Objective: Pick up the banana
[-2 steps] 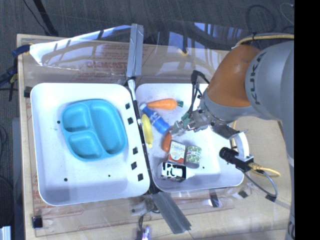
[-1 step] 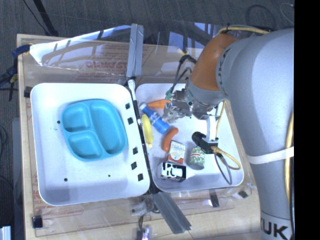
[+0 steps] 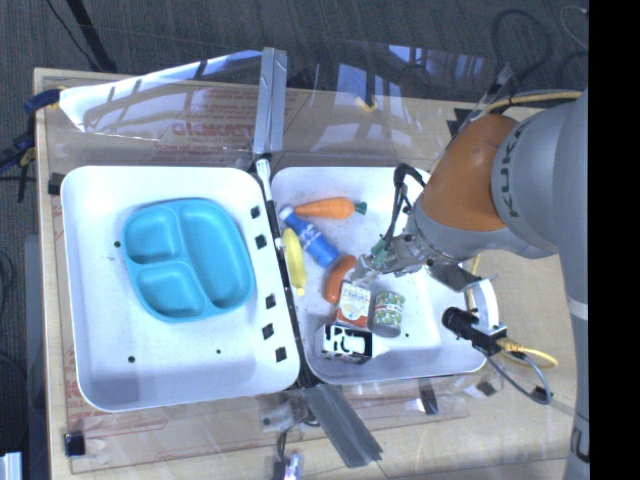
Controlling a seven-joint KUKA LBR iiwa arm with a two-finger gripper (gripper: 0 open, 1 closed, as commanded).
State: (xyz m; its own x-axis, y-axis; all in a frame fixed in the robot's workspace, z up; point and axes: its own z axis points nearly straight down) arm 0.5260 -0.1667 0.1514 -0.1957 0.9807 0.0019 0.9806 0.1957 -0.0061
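left bin (image 3: 90,298) — divided tray (image 3: 185,258) inside | right bin (image 3: 420,363) — banana (image 3: 294,258) at left wall, bottle (image 3: 312,240) beside it, carrot (image 3: 325,208) behind, cartons (image 3: 370,308) in front | gripper (image 3: 385,258) right of bottle

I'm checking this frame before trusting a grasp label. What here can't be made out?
- Gripper, camera view: its tips are masked by the wrist above, so its state is unclear.
- Banana: its left edge is hidden by the bin wall.
- Small cartons: labels too small to read.
- Arm: cut off at the right edge.
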